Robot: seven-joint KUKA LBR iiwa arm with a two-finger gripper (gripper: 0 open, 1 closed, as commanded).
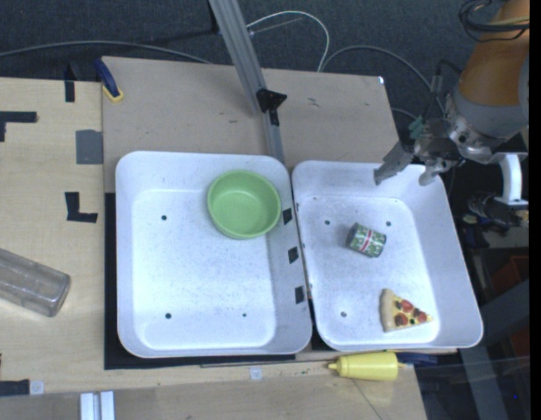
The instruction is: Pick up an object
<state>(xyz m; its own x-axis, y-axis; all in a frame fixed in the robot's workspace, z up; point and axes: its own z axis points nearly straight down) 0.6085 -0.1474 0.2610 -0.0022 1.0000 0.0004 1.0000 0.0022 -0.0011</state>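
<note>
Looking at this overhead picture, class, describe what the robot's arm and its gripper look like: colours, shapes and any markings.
The grey arm with the broad orange band has a rounded, bulky body, the band sitting above a pale grey wrist. The dark metal two-finger gripper ends in two slim grey prongs. Thin dark cables loop above the arm. No markings are legible.

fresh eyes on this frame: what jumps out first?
The green bowl at the left bin's far right stands out most. In the right bin lie a small can at the middle and a pizza slice near the front. The gripper hangs open over that bin's far edge, holding nothing.
</note>
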